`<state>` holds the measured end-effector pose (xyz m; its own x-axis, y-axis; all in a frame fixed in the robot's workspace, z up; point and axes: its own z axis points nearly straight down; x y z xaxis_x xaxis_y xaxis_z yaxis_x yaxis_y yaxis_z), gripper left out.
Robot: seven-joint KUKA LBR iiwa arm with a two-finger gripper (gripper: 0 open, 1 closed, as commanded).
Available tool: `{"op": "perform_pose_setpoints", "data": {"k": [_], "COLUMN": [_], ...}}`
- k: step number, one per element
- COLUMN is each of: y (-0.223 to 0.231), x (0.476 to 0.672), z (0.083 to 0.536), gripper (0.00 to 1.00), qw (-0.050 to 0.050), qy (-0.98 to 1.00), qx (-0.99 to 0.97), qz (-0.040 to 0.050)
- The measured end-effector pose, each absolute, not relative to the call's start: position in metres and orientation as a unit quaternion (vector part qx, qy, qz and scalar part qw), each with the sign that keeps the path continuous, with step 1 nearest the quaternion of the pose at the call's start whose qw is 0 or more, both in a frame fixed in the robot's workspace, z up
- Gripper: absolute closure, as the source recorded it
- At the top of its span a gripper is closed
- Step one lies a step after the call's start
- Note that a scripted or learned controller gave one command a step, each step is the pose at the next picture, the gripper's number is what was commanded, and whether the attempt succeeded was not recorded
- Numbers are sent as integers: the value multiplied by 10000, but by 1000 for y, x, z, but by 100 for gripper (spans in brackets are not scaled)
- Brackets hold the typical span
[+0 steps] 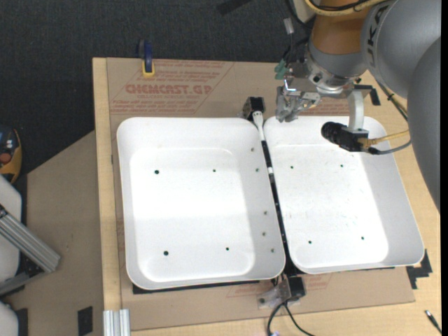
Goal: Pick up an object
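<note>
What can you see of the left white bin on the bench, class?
The shallow white plastic-looking bin on the left is roughly rectangular with rounded corners, a raised rim and a flat floor marked by four small dark dots. It sits level on the brown board, its right rim meeting the right white bin along a dark strip with clips at both ends.

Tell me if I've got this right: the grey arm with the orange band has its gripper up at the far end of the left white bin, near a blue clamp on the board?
Not quite. The camera view shows the gripper at the far end of the right shallow white bin, not the left shallow white bin. The small blue clamp sits on the far edge of the brown board, well to the left of the gripper.
</note>
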<state>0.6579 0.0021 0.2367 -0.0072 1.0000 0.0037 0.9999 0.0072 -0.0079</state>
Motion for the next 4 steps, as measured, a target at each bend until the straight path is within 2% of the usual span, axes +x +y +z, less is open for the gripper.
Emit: {"op": "perform_pose_setpoints", "data": {"k": [1,2,3,4], "y": [45,111,45,47], "x": [668,664,668,654], "z": [331,234,283,314], "gripper": [100,100,100,100], "qw": [-37,49,-37,-21], "qy": [-7091,-7093,-7051,-7068], "qx": [-7050,-7049,-7091,-7074], "qz": [-51,36,-16,-21]}}
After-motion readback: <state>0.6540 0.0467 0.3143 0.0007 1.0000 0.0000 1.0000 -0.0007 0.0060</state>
